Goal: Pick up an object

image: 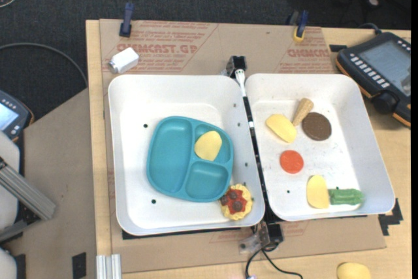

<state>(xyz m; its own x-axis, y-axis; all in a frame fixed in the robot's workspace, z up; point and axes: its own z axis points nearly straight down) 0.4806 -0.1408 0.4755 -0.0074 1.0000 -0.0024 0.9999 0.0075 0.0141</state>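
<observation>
Right bin [366, 140]: six small objects. Yellow piece [281, 128] and cone [302, 111] touching, brown disc [317, 126] just beside them. Orange disc [292, 161] near centre, bare floor around it (easiest approach). Yellow piece [317, 192] touching green block [345, 196], both near front rim.

Left bin [124, 140]: teal divided plate [186, 159], yellow piece [208, 145] in its upper right compartment. Red-yellow item [236, 201] at plate's lower right corner, close to the bin wall.
</observation>
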